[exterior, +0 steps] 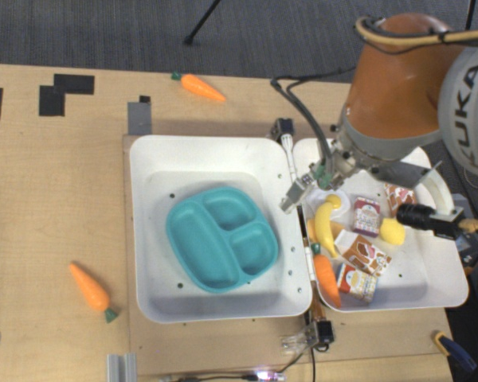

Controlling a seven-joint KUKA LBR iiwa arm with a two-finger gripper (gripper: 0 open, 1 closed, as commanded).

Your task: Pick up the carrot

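Note:
An orange carrot (327,281) lies in the right bin (414,293), in its near left corner beside a small snack box (358,282). Two more carrots lie on the bench outside the bins: one (201,87) behind the left bin, another (90,287) to its front left. My gripper (299,191) hangs over the seam between the two bins, just up and left of a yellow banana (327,223), well behind the carrot in the bin. I see nothing held in it.
A teal divided plate (221,239) sits in the left bin (155,173). The right bin also holds a lemon (392,231) and two more snack boxes (366,216) (365,255). The arm's bulk covers the right bin's far side.

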